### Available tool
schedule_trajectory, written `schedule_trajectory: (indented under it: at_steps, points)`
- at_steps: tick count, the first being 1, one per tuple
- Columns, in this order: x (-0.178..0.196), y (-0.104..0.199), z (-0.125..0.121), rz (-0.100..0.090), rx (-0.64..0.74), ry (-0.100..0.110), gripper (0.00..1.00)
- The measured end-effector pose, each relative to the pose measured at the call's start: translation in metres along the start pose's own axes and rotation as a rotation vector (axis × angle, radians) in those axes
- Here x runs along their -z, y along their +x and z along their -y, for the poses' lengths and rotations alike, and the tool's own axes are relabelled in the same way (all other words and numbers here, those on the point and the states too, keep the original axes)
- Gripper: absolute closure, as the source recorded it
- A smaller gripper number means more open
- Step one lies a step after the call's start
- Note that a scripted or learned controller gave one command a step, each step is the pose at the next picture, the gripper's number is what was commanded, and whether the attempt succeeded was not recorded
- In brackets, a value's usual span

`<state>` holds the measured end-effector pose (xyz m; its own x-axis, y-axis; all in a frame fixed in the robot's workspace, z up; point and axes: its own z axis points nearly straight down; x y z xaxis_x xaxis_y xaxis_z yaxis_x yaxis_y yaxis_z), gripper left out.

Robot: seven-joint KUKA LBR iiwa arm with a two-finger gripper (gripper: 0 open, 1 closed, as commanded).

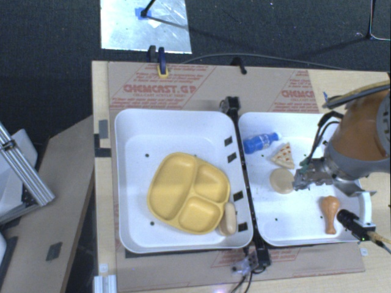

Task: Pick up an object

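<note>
In the right bin (pixel 263 227), the gripper (pixel 303 180) sits low, its tips just beside the round tan piece (pixel 281 180), which lies on the bin floor at their left. Finger spread cannot be judged; nothing visibly between them.

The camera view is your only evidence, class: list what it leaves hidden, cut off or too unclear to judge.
1. Gripper: its fingers blur into dark metal beside the round tan piece, so contact or a grasp cannot be judged.
2. Arm: cut off by the right edge, and it covers part of the right bin.
3. Blue bottle: too small to read any label.
4. Pale oblong piece: whether it touches the yellow tray is unclear.
</note>
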<state>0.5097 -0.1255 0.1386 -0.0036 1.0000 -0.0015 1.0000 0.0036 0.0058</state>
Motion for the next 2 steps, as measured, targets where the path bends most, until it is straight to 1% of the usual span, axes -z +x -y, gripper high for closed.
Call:
schedule_trajectory:
  at_steps: [1,2]
  points:
    - [0.063,0.003,-0.006,0.000,0.001,-0.003,1.00]
    - [0.125,0.007,-0.003,0.000,0.002,-0.002,1.00]
